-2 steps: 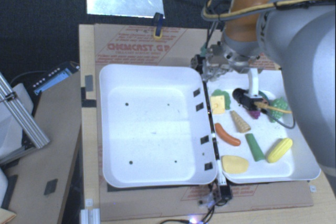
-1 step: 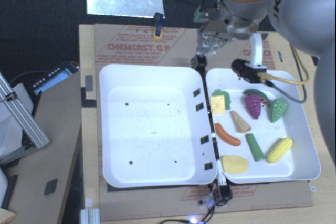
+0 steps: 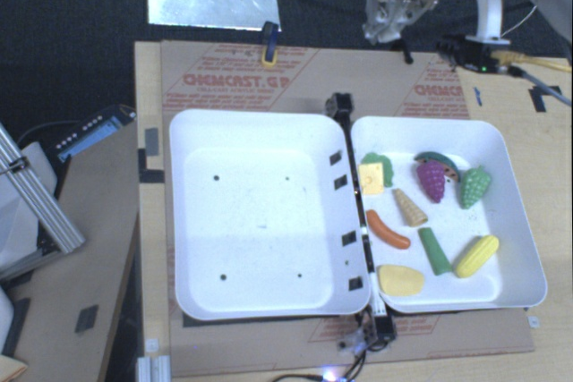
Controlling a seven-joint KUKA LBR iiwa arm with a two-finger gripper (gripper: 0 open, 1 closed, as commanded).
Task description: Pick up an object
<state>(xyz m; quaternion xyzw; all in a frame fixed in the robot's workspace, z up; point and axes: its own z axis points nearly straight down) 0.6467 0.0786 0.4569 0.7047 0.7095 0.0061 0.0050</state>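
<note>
We see two white bins side by side on the surface (image 3: 233,72), sitting on a cardboard sheet (image 3: 295,72).

Left bin (image 3: 192,282): bare white floor, a few small dark dots on it.

Right bin (image 3: 515,219) carries all the toy food. Left to right:
- yellow cheese block (image 3: 372,177) with a green piece behind it, at the bin's left wall, towards the far edge
- orange-red sausage (image 3: 388,229) just below it, lying diagonal
- yellow flat piece (image 3: 401,281) at the near left corner
- tan cone (image 3: 411,207) near centre
- purple grapes (image 3: 431,178) with a dark green strip arcing over the top, near the far edge
- green stick (image 3: 435,250), tilted, just left of the corn
- green grapes (image 3: 474,186) towards the right wall
- yellow corn (image 3: 476,255) towards the near right corner, tilted

Items mostly sit apart; the purple and green grapes are close together.

Gripper (image 3: 387,24) hangs beyond the far edge of the right bin, over the surface, well apart from every item. Nothing visible between the jaws. We can't tell whether they're wide or narrow from this angle.
</note>
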